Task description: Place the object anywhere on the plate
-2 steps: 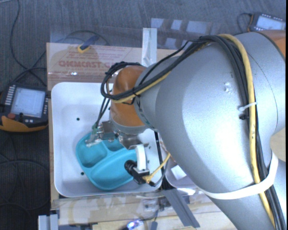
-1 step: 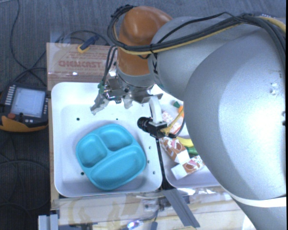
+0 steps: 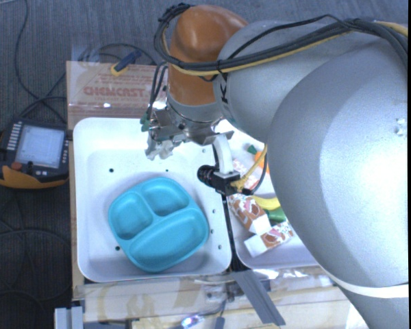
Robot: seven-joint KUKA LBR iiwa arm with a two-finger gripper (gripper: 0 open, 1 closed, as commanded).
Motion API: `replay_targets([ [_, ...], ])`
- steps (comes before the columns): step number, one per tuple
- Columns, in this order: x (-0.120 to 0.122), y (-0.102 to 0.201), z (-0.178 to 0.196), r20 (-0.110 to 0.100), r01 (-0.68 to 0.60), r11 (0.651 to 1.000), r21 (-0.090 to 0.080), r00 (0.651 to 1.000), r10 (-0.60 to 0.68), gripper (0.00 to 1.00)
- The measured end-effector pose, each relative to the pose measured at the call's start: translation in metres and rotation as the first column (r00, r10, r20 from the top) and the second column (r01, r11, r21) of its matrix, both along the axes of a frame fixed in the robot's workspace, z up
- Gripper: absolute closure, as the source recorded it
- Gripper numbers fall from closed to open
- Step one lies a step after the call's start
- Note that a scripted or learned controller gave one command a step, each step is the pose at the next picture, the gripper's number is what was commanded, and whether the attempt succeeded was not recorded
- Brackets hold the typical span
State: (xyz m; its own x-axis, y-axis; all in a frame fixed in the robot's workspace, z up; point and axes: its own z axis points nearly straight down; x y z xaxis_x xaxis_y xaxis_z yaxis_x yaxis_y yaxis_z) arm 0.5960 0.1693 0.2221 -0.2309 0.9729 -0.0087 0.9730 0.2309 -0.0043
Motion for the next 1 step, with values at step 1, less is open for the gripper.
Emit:
replay_targets([
  [1, -0.0528, 0.0325, 0.0058, 0.001, 0.039, 0.999, 0.005, 0.999, -0.039, 1.0],
])
